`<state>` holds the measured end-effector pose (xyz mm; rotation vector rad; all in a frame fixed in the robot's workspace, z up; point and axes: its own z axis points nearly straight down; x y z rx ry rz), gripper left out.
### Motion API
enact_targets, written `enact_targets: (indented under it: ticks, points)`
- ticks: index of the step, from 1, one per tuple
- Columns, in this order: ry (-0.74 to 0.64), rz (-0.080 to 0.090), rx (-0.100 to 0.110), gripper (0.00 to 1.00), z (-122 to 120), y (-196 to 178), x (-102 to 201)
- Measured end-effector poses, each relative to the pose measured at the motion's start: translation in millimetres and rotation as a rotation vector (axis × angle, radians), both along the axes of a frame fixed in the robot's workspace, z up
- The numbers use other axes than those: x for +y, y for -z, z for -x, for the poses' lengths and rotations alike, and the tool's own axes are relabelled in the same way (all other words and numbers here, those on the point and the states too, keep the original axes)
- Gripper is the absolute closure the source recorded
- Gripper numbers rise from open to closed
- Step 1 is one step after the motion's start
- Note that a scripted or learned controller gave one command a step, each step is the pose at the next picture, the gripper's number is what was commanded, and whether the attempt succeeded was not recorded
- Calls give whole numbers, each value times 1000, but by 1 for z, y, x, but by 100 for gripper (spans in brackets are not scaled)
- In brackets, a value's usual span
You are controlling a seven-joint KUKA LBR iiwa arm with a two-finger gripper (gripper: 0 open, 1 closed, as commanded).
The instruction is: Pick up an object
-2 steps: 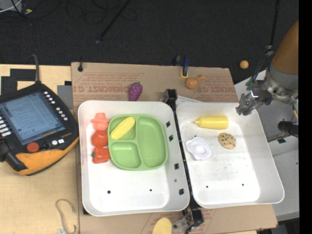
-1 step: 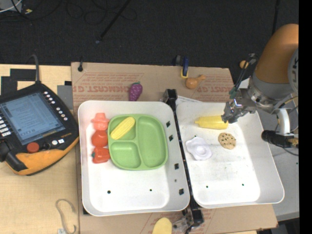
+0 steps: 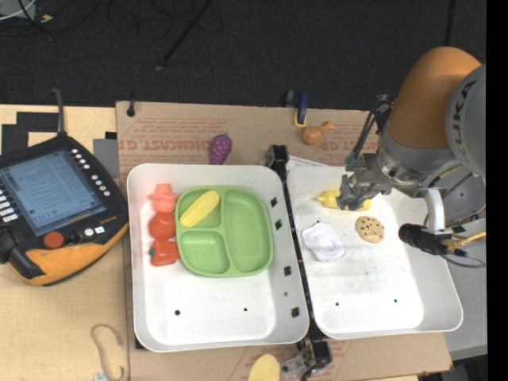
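Note:
My gripper [image 3: 350,199] hangs low over the back of the right bin [image 3: 397,308], right beside a small yellow toy [image 3: 328,198] that pokes out at its left. A brown cookie [image 3: 369,228] lies just in front of the gripper. A crumpled white object [image 3: 322,241] rests near the bin's left wall. In the left bin [image 3: 206,324] sits a green divided plate [image 3: 226,232] with a yellow corn cob [image 3: 198,207] in one compartment, and red and pink toys [image 3: 162,227] lie left of it.
A tablet pendant [image 3: 51,205] lies on the bench at the left. A purple grape toy [image 3: 221,147] and an orange toy [image 3: 315,132] sit behind the bins. A yellow item [image 3: 264,367] lies at the front edge. A black cable part [image 3: 425,238] reaches over the right bin.

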<state>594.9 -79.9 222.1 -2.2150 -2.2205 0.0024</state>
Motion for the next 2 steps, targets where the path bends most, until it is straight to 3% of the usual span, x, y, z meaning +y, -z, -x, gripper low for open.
enact_targets:
  ticks: [2]
  points:
    - [2,2,-4,100,21,-12,31]
